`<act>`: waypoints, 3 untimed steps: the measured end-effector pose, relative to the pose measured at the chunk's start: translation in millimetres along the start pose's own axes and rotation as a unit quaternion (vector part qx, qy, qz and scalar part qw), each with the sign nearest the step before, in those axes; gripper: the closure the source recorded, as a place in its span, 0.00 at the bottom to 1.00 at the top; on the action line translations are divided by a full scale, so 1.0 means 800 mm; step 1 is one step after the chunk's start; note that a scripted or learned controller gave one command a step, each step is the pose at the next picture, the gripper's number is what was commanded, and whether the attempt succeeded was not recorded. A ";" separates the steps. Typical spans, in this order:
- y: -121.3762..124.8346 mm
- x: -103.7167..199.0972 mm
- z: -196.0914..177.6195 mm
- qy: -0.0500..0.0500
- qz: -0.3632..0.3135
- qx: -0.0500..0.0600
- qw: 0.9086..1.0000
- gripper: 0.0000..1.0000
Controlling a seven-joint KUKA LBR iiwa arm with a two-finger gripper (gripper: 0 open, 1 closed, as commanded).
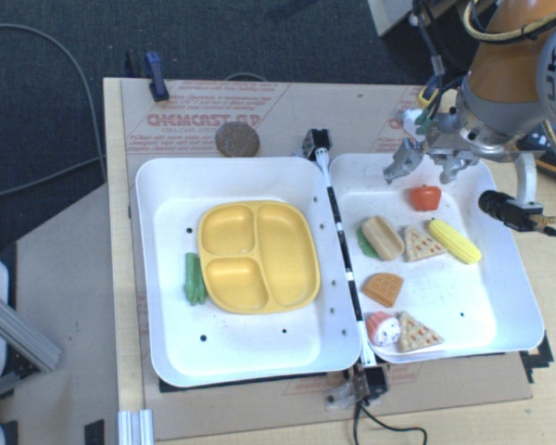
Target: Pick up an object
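While nothing is held between its spread fingers, the gripper (429, 166) is seen hovering over the right bin (500, 327)'s far edge, just above the red tomato piece (425, 197) lying near a corn cob (454, 240).

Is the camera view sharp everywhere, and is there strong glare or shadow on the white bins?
Camera view: toys such as the corn look fairly sharp; the gripper looks slightly soft; the left bin and right bin are bright white, evenly lit, with faint shadows.
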State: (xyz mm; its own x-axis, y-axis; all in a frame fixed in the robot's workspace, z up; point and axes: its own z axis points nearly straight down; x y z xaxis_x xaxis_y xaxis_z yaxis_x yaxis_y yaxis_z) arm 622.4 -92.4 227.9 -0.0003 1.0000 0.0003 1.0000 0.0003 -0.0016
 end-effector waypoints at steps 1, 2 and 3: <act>0.032 -0.075 0.073 -0.001 0.001 -0.001 1.000 0.00; 0.038 -0.093 0.179 0.000 0.000 0.000 1.000 0.00; 0.056 -0.038 0.179 0.000 0.000 -0.002 1.000 0.00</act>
State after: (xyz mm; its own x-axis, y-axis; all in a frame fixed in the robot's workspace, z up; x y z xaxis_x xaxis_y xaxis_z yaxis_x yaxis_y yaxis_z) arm 666.9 -122.8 84.9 -0.0010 1.0000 0.0001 1.0000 0.0010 0.0020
